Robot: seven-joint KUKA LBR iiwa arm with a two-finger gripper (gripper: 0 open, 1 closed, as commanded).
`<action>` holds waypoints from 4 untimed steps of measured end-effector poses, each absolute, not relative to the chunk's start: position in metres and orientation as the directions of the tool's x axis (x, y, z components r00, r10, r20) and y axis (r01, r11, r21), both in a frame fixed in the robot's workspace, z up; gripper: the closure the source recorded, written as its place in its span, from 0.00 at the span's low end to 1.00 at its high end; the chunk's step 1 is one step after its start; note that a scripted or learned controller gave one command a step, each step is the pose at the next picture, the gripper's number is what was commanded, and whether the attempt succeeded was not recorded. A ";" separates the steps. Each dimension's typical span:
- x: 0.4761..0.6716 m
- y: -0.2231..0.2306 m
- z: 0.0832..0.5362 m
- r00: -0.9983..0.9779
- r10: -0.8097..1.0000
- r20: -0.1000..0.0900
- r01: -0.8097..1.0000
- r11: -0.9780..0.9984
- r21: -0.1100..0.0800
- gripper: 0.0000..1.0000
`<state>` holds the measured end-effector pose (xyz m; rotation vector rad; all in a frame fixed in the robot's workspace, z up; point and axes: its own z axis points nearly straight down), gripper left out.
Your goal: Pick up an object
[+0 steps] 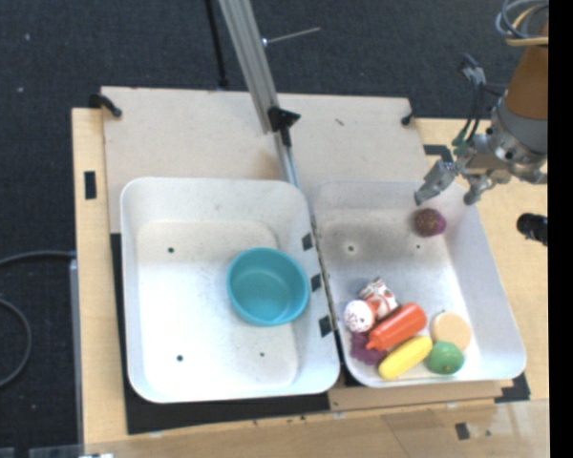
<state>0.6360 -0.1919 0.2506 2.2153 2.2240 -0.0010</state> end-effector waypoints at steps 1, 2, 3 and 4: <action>0.636 -0.192 0.251 -0.004 1.000 -0.003 1.000 0.004 0.001 0.00; 0.634 -0.193 0.188 0.000 1.000 -0.002 1.000 0.000 -0.004 0.00; 0.635 -0.204 0.142 0.001 1.000 -0.003 1.000 -0.001 -0.001 0.00; 0.634 -0.205 0.099 0.002 1.000 -0.002 1.000 -0.002 -0.003 0.00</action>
